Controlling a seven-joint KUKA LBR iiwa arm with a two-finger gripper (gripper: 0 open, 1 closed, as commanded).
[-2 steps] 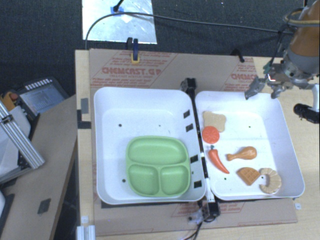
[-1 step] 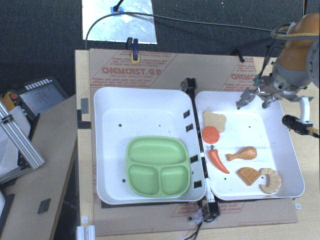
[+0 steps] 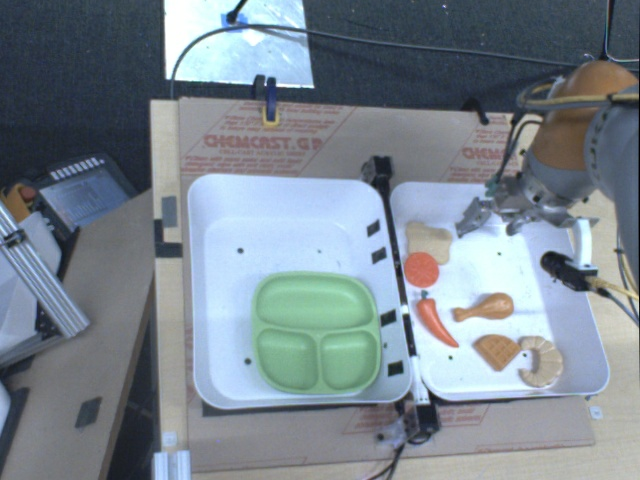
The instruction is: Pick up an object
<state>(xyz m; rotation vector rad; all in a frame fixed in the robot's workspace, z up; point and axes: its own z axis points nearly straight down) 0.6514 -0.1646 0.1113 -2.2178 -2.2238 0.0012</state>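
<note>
Nearest to the camera, a pale croissant [image 3: 541, 361] is lying in the near right corner of the right bin [image 3: 596, 368], and a brown waffle wedge [image 3: 496, 351] is touching it on its left side. Just a little farther, a chicken drumstick [image 3: 486, 308] is resting near the middle of this bin, and a red chili pepper [image 3: 435, 319] is lying to its left, close to the wall between the two bins. Beyond the pepper, a red tomato slice [image 3: 421, 269] is sitting, and a beige piece of bread [image 3: 430, 239] is lying just behind it. On the left, a green divided plate [image 3: 316, 330] is occupying the near half of the left bin [image 3: 215, 268]. Farther back, the gripper [image 3: 497, 214] is hanging over the far part of the right bin, with its two fingers spread apart and nothing between them; it is well apart from the bread and from the other food pieces. A black cable part [image 3: 563, 268] is hanging at the right side under the arm. Behind both bins, a brown cardboard sheet [image 3: 300, 138] is covering the bench.
</note>
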